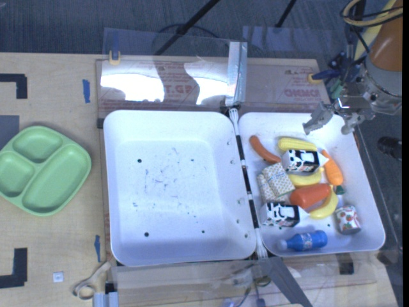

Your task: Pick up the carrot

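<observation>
The carrot (pixel 333 169), orange with a green end, lies near the right wall of the right bin (pixel 370 235). It is wedged beside a cow-patterned carton (pixel 300 162) and a yellow banana (pixel 297 144). My gripper (pixel 330 126) hangs over the bin's far right corner, above and slightly behind the carrot. Its two fingers (pixel 315 122) are spread apart with nothing between them.
The right bin also holds a red sausage (pixel 263 149), an orange-red vegetable (pixel 311 195), a checkered packet (pixel 276 181), a second carton (pixel 281 214), another banana (pixel 327 206), a blue bottle (pixel 305 240) and a small can (pixel 347 219). The left bin (pixel 115 133) adjoins it. A green divided plate (pixel 41 169) sits far left.
</observation>
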You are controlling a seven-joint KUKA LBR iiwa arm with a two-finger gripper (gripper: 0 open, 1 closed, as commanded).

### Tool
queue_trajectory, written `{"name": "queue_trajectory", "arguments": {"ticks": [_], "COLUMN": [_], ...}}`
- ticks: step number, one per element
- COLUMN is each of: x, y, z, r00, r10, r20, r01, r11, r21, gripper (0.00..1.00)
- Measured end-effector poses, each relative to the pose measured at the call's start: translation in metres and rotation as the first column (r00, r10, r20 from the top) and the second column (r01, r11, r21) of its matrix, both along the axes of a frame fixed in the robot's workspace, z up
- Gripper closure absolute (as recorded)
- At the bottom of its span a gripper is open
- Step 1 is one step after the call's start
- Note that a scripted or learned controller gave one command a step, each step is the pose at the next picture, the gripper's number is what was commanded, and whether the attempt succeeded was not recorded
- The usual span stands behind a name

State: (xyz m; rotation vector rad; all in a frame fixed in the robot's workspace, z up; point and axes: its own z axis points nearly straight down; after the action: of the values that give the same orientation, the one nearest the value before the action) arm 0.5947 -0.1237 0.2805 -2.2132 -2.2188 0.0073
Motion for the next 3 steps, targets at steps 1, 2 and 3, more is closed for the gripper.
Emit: {"name": "queue_trajectory", "arguments": {"ticks": [1,2,3], "x": [-0.048,-0.031,-0.012], "y": [-0.060,-0.097,-0.089], "z": [-0.070,-0.147,-0.186], "r00": [0.999,0.997,0.999], "r10": [0.049,0.077,0.043], "r20": [0.002,0.001,0.009], "r01": [-0.049,-0.077,-0.043], "r11": [0.999,0.997,0.999], "r21": [0.000,0.005,0.013], "gripper": [0.00,0.00,0.00]}}
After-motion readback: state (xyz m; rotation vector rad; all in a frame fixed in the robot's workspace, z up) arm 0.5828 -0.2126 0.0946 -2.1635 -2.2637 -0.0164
